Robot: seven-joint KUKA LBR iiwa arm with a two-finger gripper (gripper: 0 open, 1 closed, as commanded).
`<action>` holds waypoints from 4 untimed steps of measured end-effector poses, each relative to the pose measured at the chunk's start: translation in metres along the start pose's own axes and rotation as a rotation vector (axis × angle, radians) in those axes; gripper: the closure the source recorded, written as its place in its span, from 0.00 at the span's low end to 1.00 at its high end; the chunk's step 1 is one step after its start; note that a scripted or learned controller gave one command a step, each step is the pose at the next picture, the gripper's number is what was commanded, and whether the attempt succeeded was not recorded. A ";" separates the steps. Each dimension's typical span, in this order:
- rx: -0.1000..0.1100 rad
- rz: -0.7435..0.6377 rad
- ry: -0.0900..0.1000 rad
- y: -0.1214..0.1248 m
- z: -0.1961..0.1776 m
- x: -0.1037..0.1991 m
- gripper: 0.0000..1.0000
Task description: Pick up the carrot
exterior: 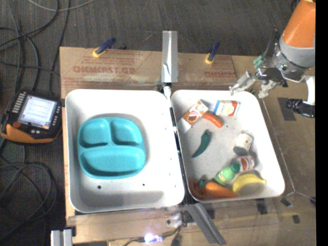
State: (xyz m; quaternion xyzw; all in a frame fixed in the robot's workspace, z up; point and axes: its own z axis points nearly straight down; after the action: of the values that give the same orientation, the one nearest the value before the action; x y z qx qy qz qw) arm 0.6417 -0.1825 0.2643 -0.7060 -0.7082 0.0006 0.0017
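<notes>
Fingers [248, 83] hang spread and empty above the right bin's [266, 124] far corner. Your carrot [215, 189] lies at its near edge; likely light, stiff and slick, so pinch its thick middle. Banana [248, 182] and green bottle [228, 174] crowd it closely.

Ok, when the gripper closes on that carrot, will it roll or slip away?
Probably hard to grip cleanly: the carrot lies flat in the right bin's near corner, against the banana and green bottle. Its tapered, smooth-looking body may slip. Rolling seems unlikely, hemmed in as it is.
</notes>
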 end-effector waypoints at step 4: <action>0.002 0.013 -0.001 -0.081 0.084 0.157 1.00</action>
State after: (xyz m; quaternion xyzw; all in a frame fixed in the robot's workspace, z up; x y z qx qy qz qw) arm 0.5603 -0.0255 0.1811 -0.7106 -0.7036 0.0015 0.0023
